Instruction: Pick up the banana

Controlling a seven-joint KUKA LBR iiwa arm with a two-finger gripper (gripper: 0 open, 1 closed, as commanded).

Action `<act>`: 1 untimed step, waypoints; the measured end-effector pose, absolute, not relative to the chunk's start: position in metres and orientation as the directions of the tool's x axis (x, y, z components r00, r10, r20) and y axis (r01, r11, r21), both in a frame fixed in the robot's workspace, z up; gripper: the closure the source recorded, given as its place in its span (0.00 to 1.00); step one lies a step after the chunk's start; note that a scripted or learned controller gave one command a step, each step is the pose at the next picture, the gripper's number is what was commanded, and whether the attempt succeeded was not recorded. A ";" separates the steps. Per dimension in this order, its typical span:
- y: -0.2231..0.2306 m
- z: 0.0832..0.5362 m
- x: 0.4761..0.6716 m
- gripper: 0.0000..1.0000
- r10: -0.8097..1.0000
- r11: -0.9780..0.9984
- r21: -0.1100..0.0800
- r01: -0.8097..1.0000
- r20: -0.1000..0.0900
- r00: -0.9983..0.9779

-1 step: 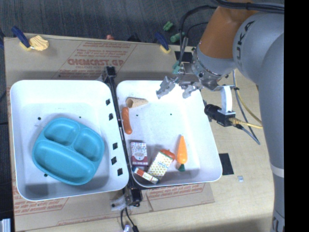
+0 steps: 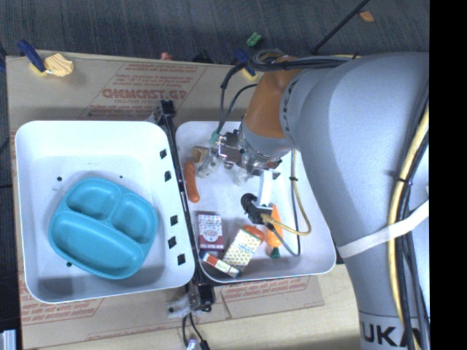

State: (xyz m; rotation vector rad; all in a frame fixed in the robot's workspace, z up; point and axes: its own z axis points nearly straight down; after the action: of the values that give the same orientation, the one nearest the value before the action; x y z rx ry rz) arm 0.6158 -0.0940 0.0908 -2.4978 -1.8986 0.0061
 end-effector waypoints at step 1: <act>-0.098 0.093 0.601 0.00 0.785 -0.619 -0.008 0.785 -0.003 0.619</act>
State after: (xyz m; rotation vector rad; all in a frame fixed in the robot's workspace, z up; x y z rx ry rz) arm 0.6015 -0.0981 0.0930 -2.8211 -1.3684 0.0099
